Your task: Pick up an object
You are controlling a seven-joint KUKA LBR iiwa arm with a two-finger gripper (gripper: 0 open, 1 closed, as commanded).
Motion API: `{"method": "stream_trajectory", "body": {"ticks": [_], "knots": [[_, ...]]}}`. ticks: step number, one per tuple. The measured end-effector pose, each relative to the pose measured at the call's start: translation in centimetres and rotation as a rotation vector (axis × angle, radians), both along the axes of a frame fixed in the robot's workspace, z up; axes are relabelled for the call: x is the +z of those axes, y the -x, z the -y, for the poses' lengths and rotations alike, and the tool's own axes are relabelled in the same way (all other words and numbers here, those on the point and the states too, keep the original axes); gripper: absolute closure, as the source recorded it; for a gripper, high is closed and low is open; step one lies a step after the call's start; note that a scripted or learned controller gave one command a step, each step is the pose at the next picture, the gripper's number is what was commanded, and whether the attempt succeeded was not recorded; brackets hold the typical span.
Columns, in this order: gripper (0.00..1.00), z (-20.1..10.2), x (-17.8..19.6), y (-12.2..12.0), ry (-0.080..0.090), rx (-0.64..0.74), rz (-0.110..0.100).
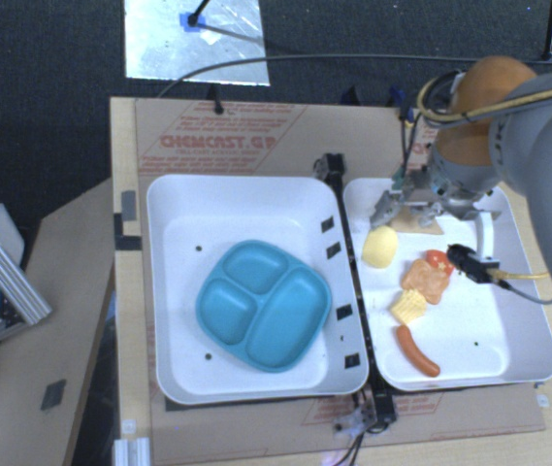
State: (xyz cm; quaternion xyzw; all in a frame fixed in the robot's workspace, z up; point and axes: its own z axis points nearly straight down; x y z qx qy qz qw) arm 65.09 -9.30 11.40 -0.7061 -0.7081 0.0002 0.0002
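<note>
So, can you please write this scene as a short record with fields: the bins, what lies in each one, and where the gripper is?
left bin: holds a blue divided plate
right bin: holds a yellow round piece, an orange piece, a pale yellow ridged piece, a sausage
gripper: low at the far end of the right bin, just beyond the yellow round piece
grasp: cannot tell

The grey arm [537,134] runs off the picture's right edge and covers the far right corner of the right bin [528,357]. The claw [413,202] is too small to make out, its tips lost against a tan object beneath.
</note>
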Motion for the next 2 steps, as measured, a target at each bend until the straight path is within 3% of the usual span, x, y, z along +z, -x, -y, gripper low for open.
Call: {"method": "stream_trajectory", "body": {"ticks": [1,2], "knots": [[1.0,0.0,1.4,-0.2,0.001,0.001,0.005],[1.0,-0.3,5.9,-0.7,0.001,0.002,0.007]]}}
